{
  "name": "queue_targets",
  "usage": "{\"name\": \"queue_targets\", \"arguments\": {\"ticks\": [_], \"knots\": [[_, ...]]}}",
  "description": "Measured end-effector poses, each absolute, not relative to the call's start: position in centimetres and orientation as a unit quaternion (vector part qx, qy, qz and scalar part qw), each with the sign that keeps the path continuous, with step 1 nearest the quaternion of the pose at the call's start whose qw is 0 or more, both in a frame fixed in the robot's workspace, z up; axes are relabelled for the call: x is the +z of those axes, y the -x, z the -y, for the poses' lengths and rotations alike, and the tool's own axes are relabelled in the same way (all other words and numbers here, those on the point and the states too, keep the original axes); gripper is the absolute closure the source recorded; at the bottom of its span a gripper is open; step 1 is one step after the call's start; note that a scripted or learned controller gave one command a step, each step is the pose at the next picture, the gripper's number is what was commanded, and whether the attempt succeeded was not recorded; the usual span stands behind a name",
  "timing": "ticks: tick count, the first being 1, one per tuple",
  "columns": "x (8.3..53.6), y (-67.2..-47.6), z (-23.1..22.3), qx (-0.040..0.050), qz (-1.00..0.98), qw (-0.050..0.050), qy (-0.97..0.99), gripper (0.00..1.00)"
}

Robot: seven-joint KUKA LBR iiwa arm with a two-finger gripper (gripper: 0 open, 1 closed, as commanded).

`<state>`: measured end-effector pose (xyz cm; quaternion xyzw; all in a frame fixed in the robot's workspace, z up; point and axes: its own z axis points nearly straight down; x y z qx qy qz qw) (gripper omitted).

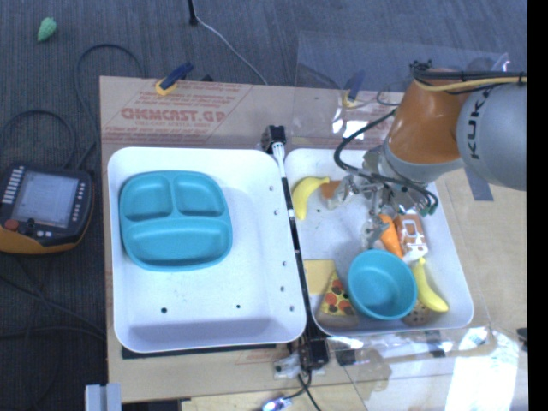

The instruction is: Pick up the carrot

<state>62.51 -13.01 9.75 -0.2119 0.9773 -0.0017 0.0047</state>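
Note:
The carrot (391, 235) is a short orange piece in the right bin (325, 229), just above the blue bowl (381, 284) and left of a white-and-orange carton (413, 235). My gripper (378, 217) hangs from the grey arm with the orange band, pointing down right over the carrot's upper end. Its dark fingers reach down to the carrot, and the wrist hides how they sit around it.
The right bin also holds a yellow banana (305, 195) at the upper left, another banana (427, 288) at the right edge and a pizza slice (332, 291) at the bottom. A blue divided plate (175, 218) lies in the left bin (205, 315).

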Motion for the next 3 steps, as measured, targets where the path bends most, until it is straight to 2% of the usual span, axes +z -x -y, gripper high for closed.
{"name": "queue_targets", "arguments": {"ticks": [1, 2, 3], "knots": [[9.2, -57.0, 18.3, -0.0065, -0.974, 0.01, 0.225, 0.0], [10.5, -57.4, 18.0, -0.0076, -0.974, 0.013, 0.226, 1.0], [11.3, -49.7, 22.3, 0.0006, -0.916, 0.0, 0.402, 1.0]]}}
